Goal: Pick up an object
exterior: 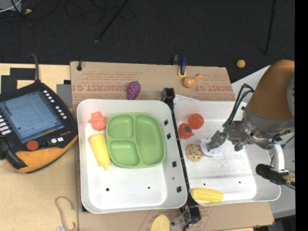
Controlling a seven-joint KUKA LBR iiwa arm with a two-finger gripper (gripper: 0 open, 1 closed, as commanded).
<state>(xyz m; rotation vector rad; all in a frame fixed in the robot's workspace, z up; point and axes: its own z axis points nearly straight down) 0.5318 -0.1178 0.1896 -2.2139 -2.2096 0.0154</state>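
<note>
Gripper [215,142] of the grey arm hangs low in the right white bin [240,189], over a small pale lilac object [214,151]; whether it is open or closed, I cannot tell. Just beside it to the left lies a round brown cookie [194,152], and further up two red toy tomatoes [191,125]. A yellow corn cob [207,195] lies at the near rim. The left white bin [125,191] holds a green divided plate [135,140], a yellow bottle-shaped toy [100,150] and a pink toy [97,121].

Pale object [214,151] under gripper [211,143] unidentifiable; jaws' state unclear.
</note>
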